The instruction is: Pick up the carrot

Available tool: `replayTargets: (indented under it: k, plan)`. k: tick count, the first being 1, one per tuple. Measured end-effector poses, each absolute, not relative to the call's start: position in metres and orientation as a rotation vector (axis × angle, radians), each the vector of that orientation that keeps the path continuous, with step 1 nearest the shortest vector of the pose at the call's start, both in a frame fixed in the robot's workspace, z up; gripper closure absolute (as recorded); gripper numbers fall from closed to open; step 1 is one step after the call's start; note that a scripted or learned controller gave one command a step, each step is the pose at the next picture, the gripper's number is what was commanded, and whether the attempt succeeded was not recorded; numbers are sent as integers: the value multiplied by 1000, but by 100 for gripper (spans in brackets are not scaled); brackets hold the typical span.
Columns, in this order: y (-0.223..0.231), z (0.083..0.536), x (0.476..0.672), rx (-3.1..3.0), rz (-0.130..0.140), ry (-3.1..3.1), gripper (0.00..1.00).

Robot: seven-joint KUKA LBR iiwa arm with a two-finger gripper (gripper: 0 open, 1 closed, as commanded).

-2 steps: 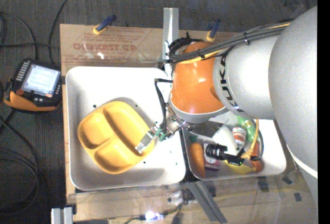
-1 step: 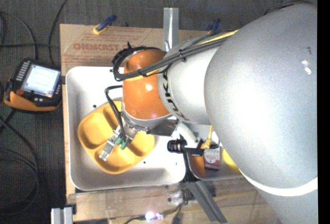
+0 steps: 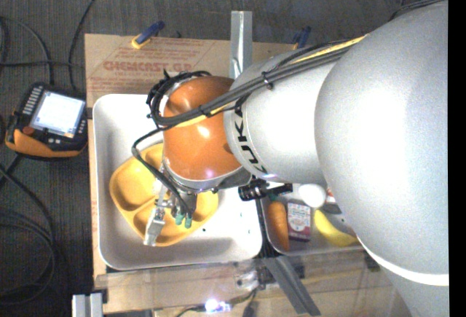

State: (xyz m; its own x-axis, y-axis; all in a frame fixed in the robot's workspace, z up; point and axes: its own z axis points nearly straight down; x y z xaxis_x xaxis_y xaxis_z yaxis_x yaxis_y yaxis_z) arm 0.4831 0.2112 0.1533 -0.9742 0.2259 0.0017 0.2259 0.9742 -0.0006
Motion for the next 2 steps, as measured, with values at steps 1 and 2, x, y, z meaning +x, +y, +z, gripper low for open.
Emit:
replayTargets:
  k: [1, 2]
  plan:
    - [237, 100, 534, -57, -15, -3160, 0]
    - [236, 110, 535, -57, -13, -3160, 100]
